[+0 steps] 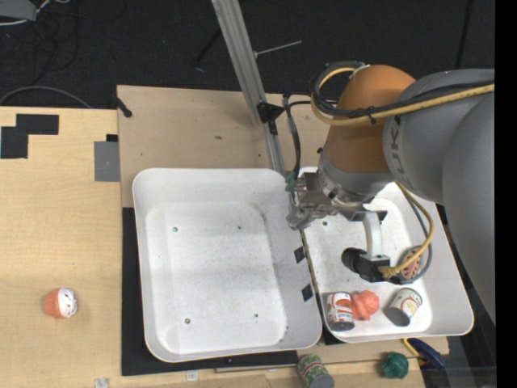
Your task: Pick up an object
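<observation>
Along the front of the right bin (449,323) lie a red-and-white can (341,309), a pink-red lump (366,303) touching it, and a small tipped cup (403,305). My gripper (301,209) hangs under the orange wrist at the right bin's left wall, near its back. It is well behind those three things and apart from them. Nothing shows held under it.
The left bin (139,186) lies beside the right one. An aluminium rail (245,61) slants up behind the bins. An orange-and-white ball (60,303) rests on the bench far left. A green lump (396,364) and a can (310,369) lie in front of the bins.
</observation>
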You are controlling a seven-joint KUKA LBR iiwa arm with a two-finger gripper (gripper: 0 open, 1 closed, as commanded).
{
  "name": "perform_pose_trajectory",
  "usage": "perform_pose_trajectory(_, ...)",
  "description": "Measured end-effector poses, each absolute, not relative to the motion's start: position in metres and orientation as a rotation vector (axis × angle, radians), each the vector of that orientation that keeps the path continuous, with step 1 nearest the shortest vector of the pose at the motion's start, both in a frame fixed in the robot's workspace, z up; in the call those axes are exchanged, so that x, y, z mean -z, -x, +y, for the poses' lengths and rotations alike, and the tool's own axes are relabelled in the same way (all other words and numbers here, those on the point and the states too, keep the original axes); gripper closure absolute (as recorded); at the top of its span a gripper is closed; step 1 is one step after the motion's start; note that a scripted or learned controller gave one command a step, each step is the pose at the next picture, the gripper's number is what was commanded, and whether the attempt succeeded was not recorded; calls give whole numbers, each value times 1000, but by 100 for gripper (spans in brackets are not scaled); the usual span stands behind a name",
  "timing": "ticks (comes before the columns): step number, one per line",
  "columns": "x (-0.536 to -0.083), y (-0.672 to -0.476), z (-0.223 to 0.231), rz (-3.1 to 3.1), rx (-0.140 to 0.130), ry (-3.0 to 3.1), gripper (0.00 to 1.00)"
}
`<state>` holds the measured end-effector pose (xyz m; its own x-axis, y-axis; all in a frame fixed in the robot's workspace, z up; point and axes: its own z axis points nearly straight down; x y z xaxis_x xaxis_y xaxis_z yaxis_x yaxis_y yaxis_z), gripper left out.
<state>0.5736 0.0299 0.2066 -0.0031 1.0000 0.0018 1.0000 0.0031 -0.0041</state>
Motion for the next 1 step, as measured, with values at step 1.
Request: perform_pose_trajectory(1, -222, -582, 85, -2225, -1, 2216, 100)
